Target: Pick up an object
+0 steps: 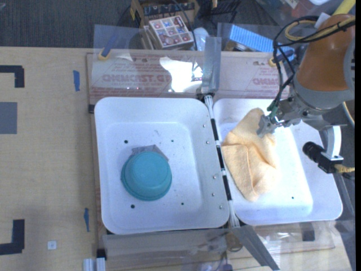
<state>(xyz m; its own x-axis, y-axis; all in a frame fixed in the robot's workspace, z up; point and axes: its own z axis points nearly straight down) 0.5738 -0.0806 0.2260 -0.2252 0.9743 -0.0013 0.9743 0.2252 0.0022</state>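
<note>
Reaching in over the right bin (324, 205), the gripper (265, 127) sits at the upper edge of the yellow cloth (252, 160), which lies crumpled in the left part of that bin, close to the divider. I cannot tell if the claw is clenched or released, because the wrist hides its tip. The main risk, I think, is that it pinches only one thin fold, so the cloth slips out when lifted. A dragging corner could also catch on the bin wall. The teal bowl (146, 175) in the left bin (113, 117) is well apart.
</note>
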